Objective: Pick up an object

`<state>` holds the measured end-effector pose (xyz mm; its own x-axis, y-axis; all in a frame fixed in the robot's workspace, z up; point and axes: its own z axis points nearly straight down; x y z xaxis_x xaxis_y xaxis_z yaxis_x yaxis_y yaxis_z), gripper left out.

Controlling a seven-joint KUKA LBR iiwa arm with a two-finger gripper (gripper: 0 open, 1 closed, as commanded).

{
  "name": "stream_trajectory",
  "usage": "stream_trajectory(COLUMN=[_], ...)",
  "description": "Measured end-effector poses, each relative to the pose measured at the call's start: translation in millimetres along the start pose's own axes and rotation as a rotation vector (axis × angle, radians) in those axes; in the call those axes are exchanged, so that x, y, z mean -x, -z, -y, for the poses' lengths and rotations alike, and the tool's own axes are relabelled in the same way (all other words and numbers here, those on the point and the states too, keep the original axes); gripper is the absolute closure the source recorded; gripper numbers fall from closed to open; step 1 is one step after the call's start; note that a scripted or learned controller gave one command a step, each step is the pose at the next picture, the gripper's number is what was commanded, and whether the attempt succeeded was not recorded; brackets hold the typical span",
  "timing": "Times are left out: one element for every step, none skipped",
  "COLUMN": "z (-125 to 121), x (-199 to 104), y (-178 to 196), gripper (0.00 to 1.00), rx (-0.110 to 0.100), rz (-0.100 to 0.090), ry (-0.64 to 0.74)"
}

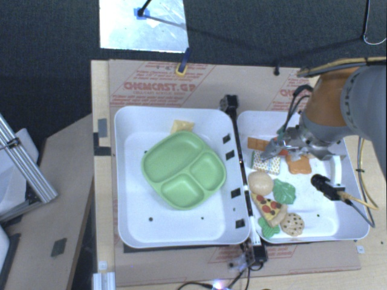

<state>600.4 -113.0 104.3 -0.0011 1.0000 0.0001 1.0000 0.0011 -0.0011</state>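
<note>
Inspection of the tabletop [158, 84] found two white bins side by side. The left bin [130, 186] carried a green divided plate [183, 169], lying flat near its middle, with a small yellow piece [181, 126] just beyond the plate's far edge.

The right bin [326, 221] held the loose items. These were:
- an orange cracker [257, 144] near the far left corner
- a checkered square [265, 161] just below the cracker
- an orange wedge [299, 164] to the square's right
- a pale round bun [260, 182]
- a green leaf [283, 192] touching the bun
- a pizza slice [270, 208]
- a cookie [292, 223] beside the slice, at the near edge

The grey arm [338, 110] entered from the right. Its hand [280, 148] was low over the right bin, between the orange cracker and the orange wedge and directly above the checkered square. Whether the hand was spread or pressed together could not be told, and nothing was seen gripped in it.
</note>
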Motion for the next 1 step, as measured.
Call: stream_trajectory(z=[-2.9], x=[-0.7], y=[-15.7], gripper=[0.00], rx=[0.005], rz=[-0.002], ry=[0.000])
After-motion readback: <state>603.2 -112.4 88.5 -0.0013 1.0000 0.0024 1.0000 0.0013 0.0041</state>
